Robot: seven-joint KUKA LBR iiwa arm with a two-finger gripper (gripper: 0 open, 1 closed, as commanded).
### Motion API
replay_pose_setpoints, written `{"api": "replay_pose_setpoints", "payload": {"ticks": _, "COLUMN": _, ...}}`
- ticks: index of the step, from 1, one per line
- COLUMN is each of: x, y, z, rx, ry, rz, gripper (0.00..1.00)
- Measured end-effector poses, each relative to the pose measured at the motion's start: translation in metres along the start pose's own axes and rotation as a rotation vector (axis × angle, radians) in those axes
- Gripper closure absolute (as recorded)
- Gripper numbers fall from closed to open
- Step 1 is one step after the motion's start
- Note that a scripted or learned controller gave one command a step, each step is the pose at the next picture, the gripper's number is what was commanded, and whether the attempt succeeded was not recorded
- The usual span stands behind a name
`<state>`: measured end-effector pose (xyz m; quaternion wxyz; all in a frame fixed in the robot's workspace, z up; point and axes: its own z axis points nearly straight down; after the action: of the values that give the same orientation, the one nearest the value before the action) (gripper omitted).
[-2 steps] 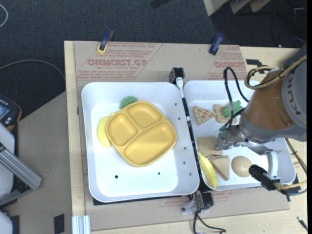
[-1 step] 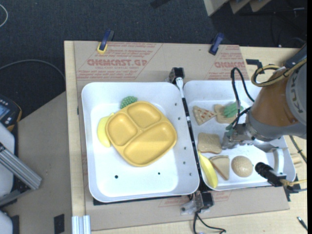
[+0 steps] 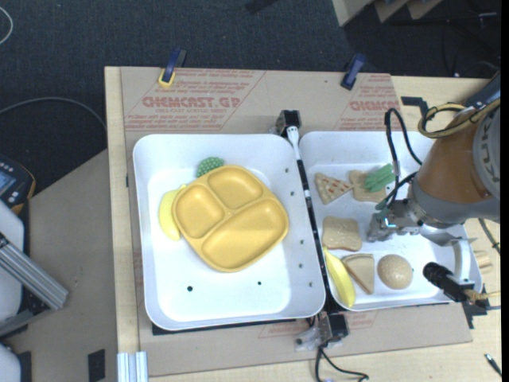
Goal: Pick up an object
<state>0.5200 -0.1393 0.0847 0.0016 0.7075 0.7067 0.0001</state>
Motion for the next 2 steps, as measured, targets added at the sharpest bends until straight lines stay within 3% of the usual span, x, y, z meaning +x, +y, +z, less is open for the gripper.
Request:
{"api": "replay_pose_setpoints", "payload": {"ticks": 1, "x": 0.047, "y": 0.009, "z": 0.0, "rx": 0.0, "ry": 0.002, "rz": -0.005, "gripper": 1.0}}
{"api": "replay_pose_setpoints", "payload": {"ticks": 2, "x": 0.127, "y": 0.017, "z": -0.107, "rx": -0.009, "ry": 0.005, "rz": -0.011, "gripper": 1.0}}
